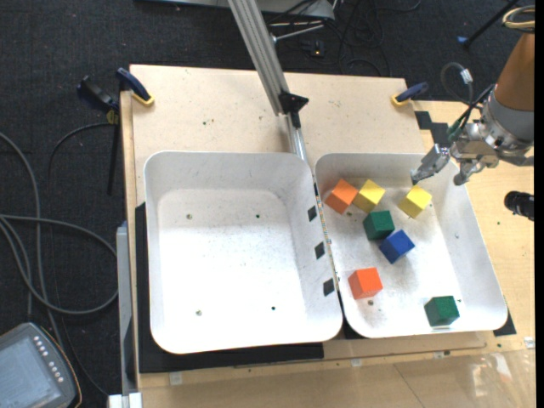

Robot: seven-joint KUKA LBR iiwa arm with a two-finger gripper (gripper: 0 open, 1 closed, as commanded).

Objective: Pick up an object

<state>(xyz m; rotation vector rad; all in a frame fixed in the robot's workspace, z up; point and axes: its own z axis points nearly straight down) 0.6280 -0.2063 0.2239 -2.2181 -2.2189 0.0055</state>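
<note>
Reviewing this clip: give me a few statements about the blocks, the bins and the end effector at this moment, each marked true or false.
1. All the blocks lie in the right bin. True.
2. The end effector holds a blue block. False: nothing sits between its fingers, and the blue block lies in the bin.
3. There are two green blocks. True: one mid-bin, one near the front rim.
4. The two yellow blocks touch each other. False: one touches an orange block; the other sits apart.
</note>
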